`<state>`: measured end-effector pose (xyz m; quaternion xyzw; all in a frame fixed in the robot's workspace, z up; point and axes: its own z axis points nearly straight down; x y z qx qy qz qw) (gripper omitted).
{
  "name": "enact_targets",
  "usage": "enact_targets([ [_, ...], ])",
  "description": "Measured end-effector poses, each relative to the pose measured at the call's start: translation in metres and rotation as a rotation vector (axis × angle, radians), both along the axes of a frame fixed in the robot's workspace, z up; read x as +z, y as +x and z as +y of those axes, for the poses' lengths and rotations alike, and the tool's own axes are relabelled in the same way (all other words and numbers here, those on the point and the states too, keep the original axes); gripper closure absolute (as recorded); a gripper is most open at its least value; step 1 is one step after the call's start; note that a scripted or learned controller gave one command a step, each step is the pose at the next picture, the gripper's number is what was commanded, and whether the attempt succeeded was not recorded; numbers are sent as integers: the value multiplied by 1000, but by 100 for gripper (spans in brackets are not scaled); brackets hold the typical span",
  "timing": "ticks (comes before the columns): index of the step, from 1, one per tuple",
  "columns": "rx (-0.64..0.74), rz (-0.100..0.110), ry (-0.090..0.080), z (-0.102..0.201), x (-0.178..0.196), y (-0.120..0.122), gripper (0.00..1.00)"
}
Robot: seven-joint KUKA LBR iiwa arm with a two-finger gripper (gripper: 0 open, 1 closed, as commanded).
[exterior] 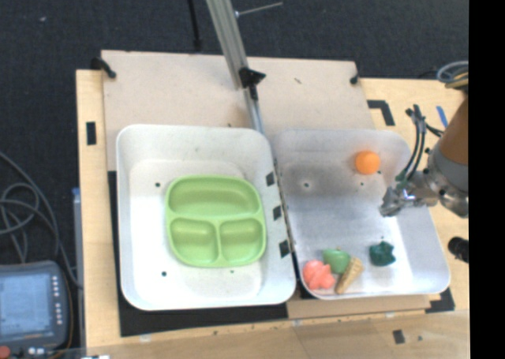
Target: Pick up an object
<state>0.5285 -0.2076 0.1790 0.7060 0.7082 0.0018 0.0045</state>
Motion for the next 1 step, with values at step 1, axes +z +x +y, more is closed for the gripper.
enact_targets([
  [1, 0, 2, 1, -2, 37, 2, 100],
])
